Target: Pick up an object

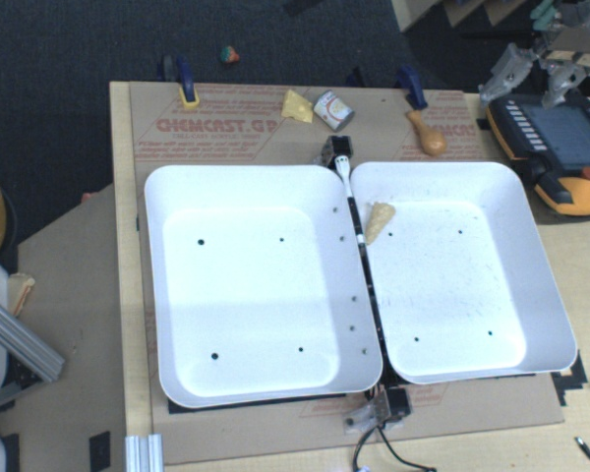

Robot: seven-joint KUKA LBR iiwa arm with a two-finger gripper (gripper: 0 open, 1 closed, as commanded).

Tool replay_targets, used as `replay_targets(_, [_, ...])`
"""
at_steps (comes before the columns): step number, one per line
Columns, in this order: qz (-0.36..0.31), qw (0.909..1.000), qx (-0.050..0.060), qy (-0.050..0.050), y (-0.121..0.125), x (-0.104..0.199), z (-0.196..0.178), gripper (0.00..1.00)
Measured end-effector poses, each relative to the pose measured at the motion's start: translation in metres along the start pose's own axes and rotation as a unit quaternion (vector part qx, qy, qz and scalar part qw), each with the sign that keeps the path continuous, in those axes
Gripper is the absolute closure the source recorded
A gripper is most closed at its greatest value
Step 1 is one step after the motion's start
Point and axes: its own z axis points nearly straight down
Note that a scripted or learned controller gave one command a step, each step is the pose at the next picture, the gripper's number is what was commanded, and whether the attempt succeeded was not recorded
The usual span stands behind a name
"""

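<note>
One pale tan, crumbly-looking wedge (377, 220), lying in the right bin (492, 357) near its ten o'clock corner, close against the left wall. Two shallow white bins, glossy with rounded corners, right one beside the left bin (177, 362). Toward twelve o'clock on the brown table (128, 264): one yellow wedge (297, 106), one small box (333, 110), one orange pear-shaped piece (428, 136).

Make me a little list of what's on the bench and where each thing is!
left bin: white, shallow
right bin: white, shallow, touching the left bin
in right bin: pale yellow scrap by its left wall
behind the bins: yellow piece, small white box, tan wooden piece
back edge: two blue clamps
</note>
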Motion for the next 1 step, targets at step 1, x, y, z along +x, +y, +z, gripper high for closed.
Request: replay_targets(1, [0.004,1.0000,0.008,-0.001,-0.0014,-0.0049,0.0006,1.00])
